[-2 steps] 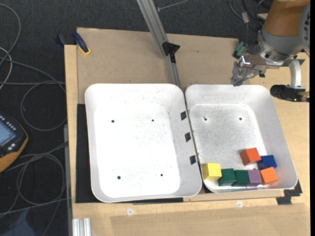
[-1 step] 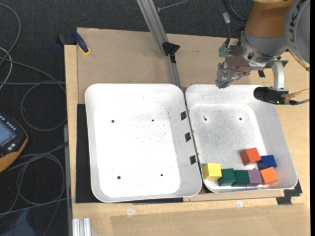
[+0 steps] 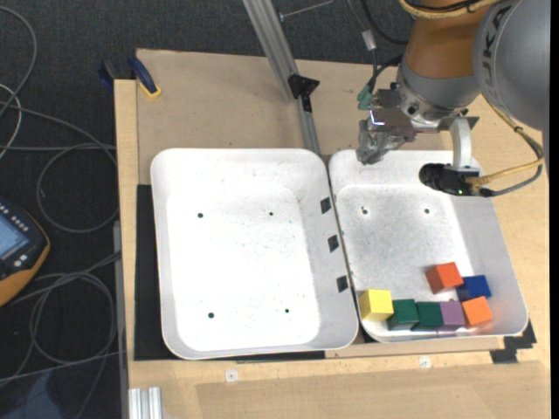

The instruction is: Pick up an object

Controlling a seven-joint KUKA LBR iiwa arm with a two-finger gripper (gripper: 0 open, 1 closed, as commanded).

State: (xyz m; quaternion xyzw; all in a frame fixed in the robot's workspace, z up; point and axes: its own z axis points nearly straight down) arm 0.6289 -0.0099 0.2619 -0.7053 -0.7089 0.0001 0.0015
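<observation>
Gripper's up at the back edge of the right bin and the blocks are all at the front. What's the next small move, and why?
Probably carry the gripper toward the front of the right white bin, above the orange-red cube. That cube sits a little apart at the back of the cluster of small coloured blocks, so it looks easiest to reach.

bins [image 3: 236, 168]: white speckled plastic | bench [image 3: 218, 94]: matt wood | pole [image 3: 275, 42]: brushed metal
</observation>
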